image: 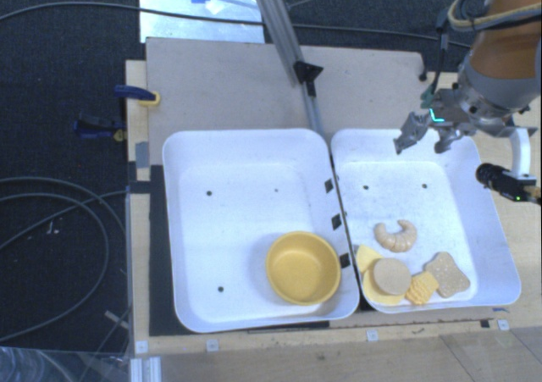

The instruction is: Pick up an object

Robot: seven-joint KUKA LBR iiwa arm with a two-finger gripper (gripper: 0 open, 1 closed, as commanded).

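While nothing is yet held, the choice of target matters most. Nearest the camera, in the front of the right bin (487,228), a cluster of food-like pieces lies packed together: a round tan disc (391,275) overlapping a yellow wedge (366,258), a small ridged yellow piece (420,289) touching it, and a tan toast-shaped slice (447,274) just beside that. The croissant (396,236) sits slightly behind them, apart from its neighbours, so I judge it the cleanest pick. In the left bin (246,168) a yellow bowl (303,267) rests near the front right corner. Farther back, the claw (428,136) hangs over the rear edge of the right bin, fingers spread and released, gripping nothing. To do this step well, it should travel forward over the croissant, line its fingers across the narrow middle of the curve, descend straight, and clench only once the fingers straddle it. The worktop (364,84) stretches behind the bins.
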